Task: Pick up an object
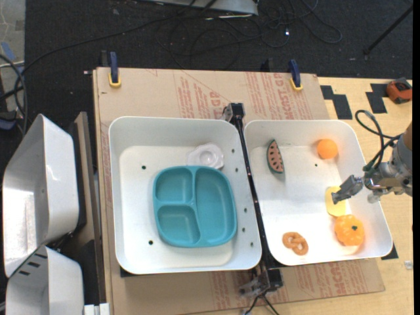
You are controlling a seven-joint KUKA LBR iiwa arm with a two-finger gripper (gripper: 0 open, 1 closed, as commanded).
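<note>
Five candidates: all in the right bin (367, 251), none lifted clear.
Gripper (346, 190): reaching in from 3 o'clock, tip low over the yellow piece (337, 206); opening between the fingers too small and dark to read, grip on anything unconfirmed.
Yellow piece: at 4 o'clock of the bin, flat on the floor, partly under the gripper tip; judged light, thin, probably stiff plastic; hard to pinch from above, better taken across an edge.
Orange fruit (349, 231): at 5 o'clock, just beside the yellow piece; looks rounded and lumpy, likely light and hollow; pinch across the widest part.
Orange ball (327, 149): at 1 o'clock, well apart; smooth, apt to roll or squirt out.
Pretzel (295, 242): at 7 o'clock; flat, looped, light; grip across one loop.
Watermelon slice (275, 156): at 11 o'clock, near the left wall; thin wedge, take across the narrow width.
Left bin (125, 176): holding a teal divided plate (194, 206) and a clear lid (208, 155) at 12 o'clock of it.
</note>
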